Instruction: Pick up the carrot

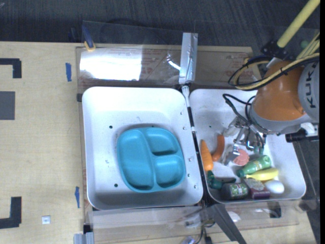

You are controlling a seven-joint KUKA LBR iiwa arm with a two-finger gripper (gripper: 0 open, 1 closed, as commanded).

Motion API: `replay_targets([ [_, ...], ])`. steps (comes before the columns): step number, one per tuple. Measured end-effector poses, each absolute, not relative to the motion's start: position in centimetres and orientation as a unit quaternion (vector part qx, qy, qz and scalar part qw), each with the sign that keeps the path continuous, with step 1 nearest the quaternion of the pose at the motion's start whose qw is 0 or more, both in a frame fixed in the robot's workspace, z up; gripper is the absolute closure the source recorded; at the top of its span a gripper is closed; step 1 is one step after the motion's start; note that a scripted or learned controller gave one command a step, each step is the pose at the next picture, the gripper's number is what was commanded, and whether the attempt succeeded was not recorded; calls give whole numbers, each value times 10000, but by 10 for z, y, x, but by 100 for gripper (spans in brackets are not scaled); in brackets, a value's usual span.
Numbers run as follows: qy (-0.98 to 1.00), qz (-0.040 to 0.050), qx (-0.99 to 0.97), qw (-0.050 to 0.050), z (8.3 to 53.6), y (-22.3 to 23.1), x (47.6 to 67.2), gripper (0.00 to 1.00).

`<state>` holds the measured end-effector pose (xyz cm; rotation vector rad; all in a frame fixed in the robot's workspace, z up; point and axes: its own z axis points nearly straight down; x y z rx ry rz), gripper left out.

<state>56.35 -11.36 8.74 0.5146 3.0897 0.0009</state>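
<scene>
The carrot is an orange tapered piece lying lengthwise along the left wall of the right bin, with a dark green end towards the front. My gripper hangs low in the middle of that bin, to the right of the carrot and apart from it. An orange-red sausage-shaped piece lies between the gripper and the carrot. The gripper's metal parts overlap a pink round thing just below it.
A green bottle, a yellow piece, a white egg shape and a dark can crowd the right bin's front. The left bin holds a blue divided plate. Cables loop behind the arm.
</scene>
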Motion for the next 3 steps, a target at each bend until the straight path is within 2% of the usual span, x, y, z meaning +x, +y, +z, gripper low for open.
replay_targets([
  [1, 9998, -17, -140, 172, 135, -101, 489, 0],
  [2, 9743, 2, -2251, 37, 138, -119, 527, 0],
  [3, 9545, -62, -2978, 151, 97, -96, 523, 0],
])
